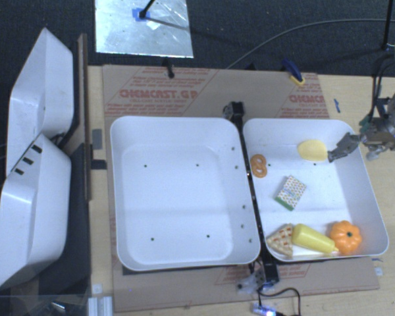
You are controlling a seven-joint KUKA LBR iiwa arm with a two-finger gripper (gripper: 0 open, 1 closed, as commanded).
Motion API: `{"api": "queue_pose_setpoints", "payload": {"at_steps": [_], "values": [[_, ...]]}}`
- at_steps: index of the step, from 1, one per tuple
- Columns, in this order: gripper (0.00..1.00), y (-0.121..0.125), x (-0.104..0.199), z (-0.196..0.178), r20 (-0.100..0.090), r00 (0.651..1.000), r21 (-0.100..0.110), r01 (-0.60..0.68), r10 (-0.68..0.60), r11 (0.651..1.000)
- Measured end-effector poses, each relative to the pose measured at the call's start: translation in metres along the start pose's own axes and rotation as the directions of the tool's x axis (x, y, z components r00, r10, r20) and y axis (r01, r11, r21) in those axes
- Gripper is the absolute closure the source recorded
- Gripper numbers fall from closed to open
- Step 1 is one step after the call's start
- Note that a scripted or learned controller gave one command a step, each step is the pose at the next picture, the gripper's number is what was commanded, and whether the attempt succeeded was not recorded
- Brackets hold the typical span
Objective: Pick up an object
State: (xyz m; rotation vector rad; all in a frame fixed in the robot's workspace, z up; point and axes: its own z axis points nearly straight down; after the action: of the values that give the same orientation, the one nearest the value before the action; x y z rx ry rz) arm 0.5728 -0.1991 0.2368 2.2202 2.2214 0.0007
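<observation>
The right bin holds several small items. A pale yellow lemon-shaped piece lies near its far wall. An orange pretzel sits by its left wall, and a green-and-white box lies in the middle. Along the near wall are a pizza slice, a yellow oblong piece and an orange pumpkin. My gripper hangs over the bin's far right corner, open, with nothing between its fingers. One dark finger points toward the lemon-shaped piece and ends just right of it.
The left bin adjoins the right one along a black divider. White housings stand at the far left. A metal sheet lies beyond the bench, and cables run behind the right bin.
</observation>
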Motion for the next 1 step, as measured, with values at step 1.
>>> {"api": "queue_pose_setpoints", "payload": {"at_steps": [1], "values": [[0.0, 0.0, 0.0, 0.0, 0.0, 1.0, 0.0, 0.0, 0.0, 1.0]]}}
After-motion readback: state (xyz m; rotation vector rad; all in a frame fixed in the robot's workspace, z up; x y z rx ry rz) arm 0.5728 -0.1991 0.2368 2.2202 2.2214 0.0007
